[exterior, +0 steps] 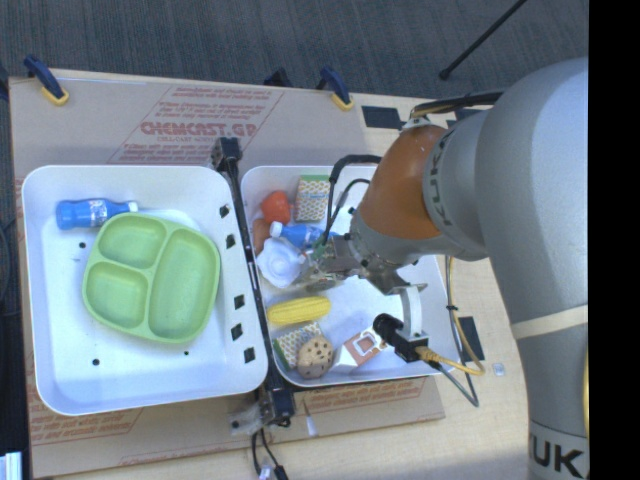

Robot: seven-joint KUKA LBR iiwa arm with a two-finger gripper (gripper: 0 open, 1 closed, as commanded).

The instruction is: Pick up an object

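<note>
The right bin (352,376) holds several small objects: an orange-red piece (276,207), a green-and-white packet (313,197), a blue-and-white item (296,234), a crumpled white piece (278,264), a yellow corn cob (298,311), a cookie-like block (313,354) and a small red-and-white box (364,346). My gripper (325,258) reaches down from the right into the middle of this bin, just right of the white piece and above the corn. The wrist hides its fingertips.
The left bin (40,368) carries a green divided plate (152,278) and a blue bottle (90,212) at its upper left. The grey arm with its orange band (400,188) covers the right bin's right half. A black divider clamp (226,151) sits between the bins.
</note>
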